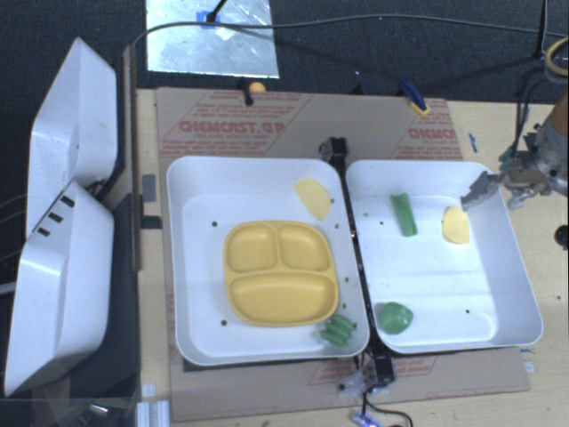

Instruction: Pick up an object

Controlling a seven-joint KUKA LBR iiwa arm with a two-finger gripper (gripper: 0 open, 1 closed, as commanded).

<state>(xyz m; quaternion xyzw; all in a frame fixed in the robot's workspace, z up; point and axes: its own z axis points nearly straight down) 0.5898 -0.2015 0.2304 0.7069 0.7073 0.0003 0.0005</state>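
My gripper (491, 190) reaches in from the right, over the upper right corner of the right bin (498, 327). Just below and left of it, a pale yellow rounded piece (455, 225) lies on the bin floor, close to the gripper's tip; nothing shows held in the gripper. A green stick (404, 213) lies further left in the same bin. A round green object (393, 317) rests near that bin's front left corner.
The left bin (191, 238) holds a yellow divided plate (280, 269), a pale yellow oval piece (313, 197) near its back right corner and a green ridged object (339, 330) at its front right. A black divider (348, 229) runs between the bins.
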